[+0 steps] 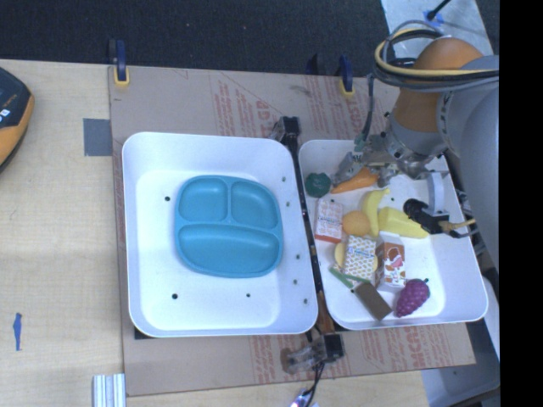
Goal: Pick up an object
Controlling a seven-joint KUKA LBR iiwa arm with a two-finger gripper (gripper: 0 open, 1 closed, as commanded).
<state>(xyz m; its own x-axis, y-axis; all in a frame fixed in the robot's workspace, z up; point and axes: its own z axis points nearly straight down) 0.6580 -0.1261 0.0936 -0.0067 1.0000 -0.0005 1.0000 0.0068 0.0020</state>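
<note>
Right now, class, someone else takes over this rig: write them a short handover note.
Gripper: low at the far end of the right bin, beside the carrot; the view does not settle how its jaws stand.
Things: carrot, banana, purple grapes, small cartons and other toy food all lie in the right bin. The blue divided plate sits alone in the left bin.
Done: nothing seen lifted.
Left: grasp one object and raise it.
</note>
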